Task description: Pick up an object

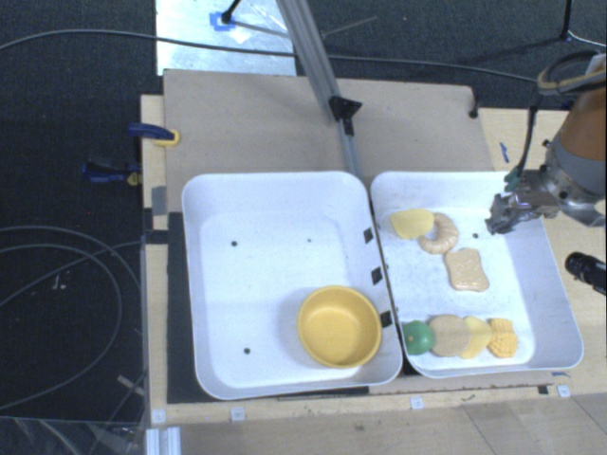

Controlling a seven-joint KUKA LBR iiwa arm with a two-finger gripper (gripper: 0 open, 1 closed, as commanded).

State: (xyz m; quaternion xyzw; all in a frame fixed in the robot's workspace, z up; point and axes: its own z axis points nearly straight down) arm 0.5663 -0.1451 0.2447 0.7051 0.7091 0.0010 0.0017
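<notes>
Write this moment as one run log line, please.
stage: approach | gripper: over right white bin, nothing seen held | nearest: beige flat biscuit-shaped toy | round yellow bowl: left bin

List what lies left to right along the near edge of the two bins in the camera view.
Yellow bowl → green piece → tan round piece → waffle-patterned yellow piece.

My gripper (500,214) hangs over the right bin (541,263), near its far right edge. Below lie a yellow piece (412,223), a pale ring (439,234) and a tan biscuit (467,271). A yellow bowl (340,326) sits in the left bin (266,226).
</notes>
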